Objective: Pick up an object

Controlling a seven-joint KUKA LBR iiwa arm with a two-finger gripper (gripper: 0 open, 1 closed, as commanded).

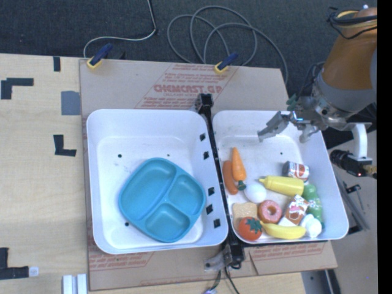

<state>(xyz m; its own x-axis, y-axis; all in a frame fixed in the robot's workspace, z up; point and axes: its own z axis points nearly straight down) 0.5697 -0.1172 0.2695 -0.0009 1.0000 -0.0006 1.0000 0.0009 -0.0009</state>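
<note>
My gripper (288, 129) hangs over the back of the right bin (257, 122), its two grey fingers spread open with nothing between them. Toy food lies in the front half of that bin: an orange carrot (237, 164), a sausage (228, 177), a white egg (255, 193), a yellow mustard bottle (283, 185), a small can (297, 170), a pink donut (269, 212), a tomato (249, 228), a banana (283, 230) and a slice of toast (244, 211). The gripper stands above and behind these items, touching none.
The left bin (104, 127) holds a blue divided plate (162, 198). A black divider (210, 158) runs between the bins. Cables (208, 35) loop on the dark floor behind the cardboard base. The grey and orange arm (349, 66) comes in from the upper right.
</note>
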